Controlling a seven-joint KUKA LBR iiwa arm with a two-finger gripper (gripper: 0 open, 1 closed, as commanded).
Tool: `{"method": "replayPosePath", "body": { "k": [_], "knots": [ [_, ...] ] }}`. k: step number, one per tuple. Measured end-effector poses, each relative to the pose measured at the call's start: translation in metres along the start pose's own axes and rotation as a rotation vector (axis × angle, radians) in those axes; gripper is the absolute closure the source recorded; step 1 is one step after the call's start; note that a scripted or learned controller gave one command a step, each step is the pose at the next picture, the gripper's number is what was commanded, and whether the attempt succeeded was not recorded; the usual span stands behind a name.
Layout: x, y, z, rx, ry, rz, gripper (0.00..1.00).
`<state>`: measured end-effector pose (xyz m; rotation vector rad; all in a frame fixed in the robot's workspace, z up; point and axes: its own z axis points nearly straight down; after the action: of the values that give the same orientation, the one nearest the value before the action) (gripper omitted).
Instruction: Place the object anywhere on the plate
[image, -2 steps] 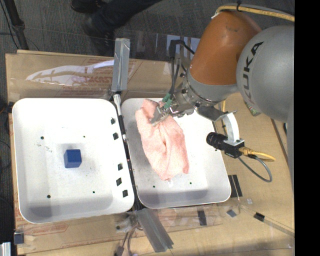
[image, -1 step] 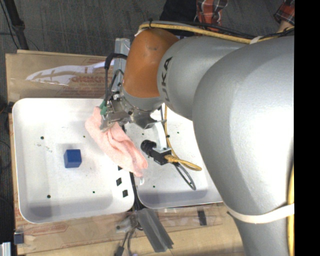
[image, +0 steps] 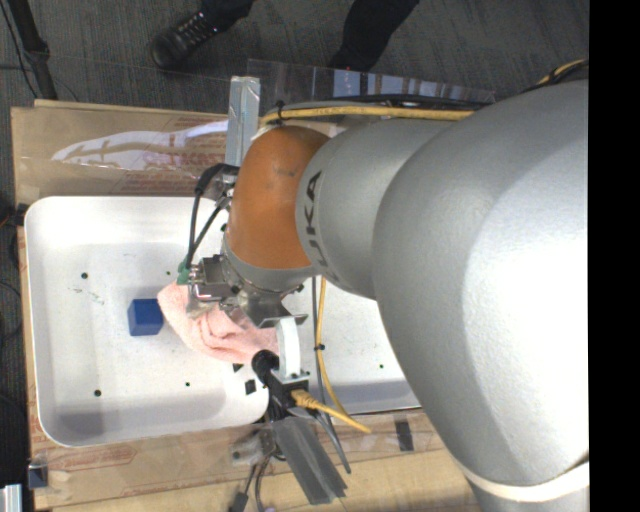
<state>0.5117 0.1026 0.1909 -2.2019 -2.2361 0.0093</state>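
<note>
A small blue block (image: 146, 317) lies on the floor of the left white bin (image: 60, 300). Just to its right lies a pink plate (image: 212, 335), partly covered by the arm's wrist. The gripper (image: 222, 296) hangs below the orange band, right over the plate's upper part and close to the block's right side. Its fingertips are hidden among the wrist hardware and cables.
The big grey arm covers the right bin (image: 350, 350) and most of the right half of the view. A yellow cable (image: 325, 400) and black brackets hang off the wrist near the bins' front edge. Brown cardboard lines the bench around the bins.
</note>
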Motion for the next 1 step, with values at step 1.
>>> {"method": "replayPosePath", "body": {
  "k": [1],
  "knots": [
    [0.0744,0.0339,0.0269,0.0,0.0,-0.121,1.0]
  ]
}}
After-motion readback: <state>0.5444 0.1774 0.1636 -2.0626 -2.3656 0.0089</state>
